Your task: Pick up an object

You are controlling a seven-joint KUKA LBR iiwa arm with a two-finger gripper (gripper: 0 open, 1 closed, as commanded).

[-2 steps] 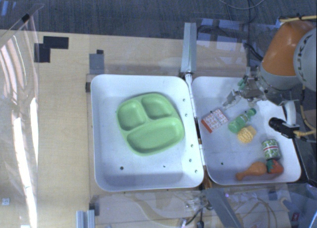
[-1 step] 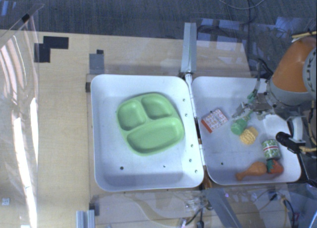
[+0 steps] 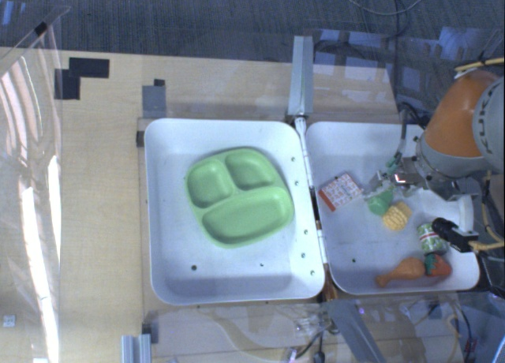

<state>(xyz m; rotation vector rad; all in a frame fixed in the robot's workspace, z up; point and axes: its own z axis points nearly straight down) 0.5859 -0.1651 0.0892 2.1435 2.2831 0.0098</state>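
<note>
Currently we are hovering the gripper (image 3: 392, 176) over the right bin (image 3: 347, 251), just above the green toy (image 3: 379, 202) beside the corn (image 3: 397, 215); grip state undeterminable. Crowding is risking a glancing miss.

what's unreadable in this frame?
- Gripper: small and blurred in the camera view, its state cannot be told.
- Green item: the gripper overlaps it, contact unclear.
- Card: print too small to read.
- Can: label too small.
- Arm: cut off by the right edge.
</note>
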